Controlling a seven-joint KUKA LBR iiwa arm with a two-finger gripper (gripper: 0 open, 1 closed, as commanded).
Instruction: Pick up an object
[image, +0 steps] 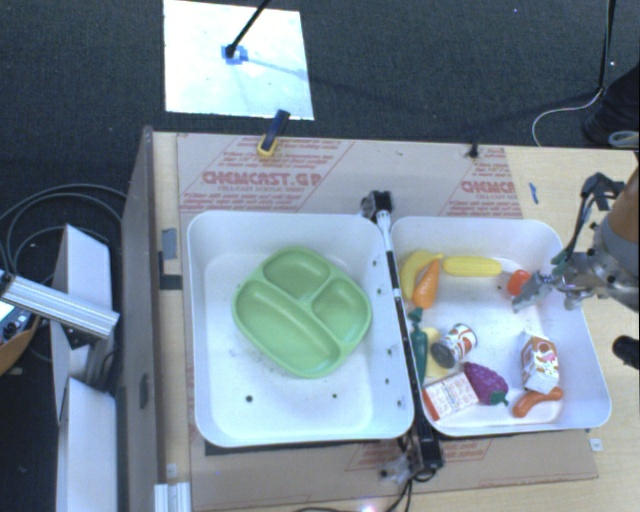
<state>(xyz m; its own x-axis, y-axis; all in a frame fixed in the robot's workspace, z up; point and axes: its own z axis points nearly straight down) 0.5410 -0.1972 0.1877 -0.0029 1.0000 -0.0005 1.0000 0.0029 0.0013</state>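
Note:
My gripper (550, 295) hangs over the right part of the right bin (583, 350), open, with nothing between its fingers. A small red-orange toy (517, 282) lies just left of its left fingertip. Around it in this bin lie a yellow corn-like piece (472, 266), a banana (413, 268), an orange carrot (428, 284), a small can (456, 343), a purple eggplant (486, 381), a red and white packet (449, 396), a small carton (540, 362) and an orange sausage shape (534, 402).
The left bin (215, 300) holds a green divided plate (302, 311). A dark divider bar (397, 300) runs between the bins. A green pepper (419, 347) lies against it. Cables (580, 105) cross the floor at the back right.

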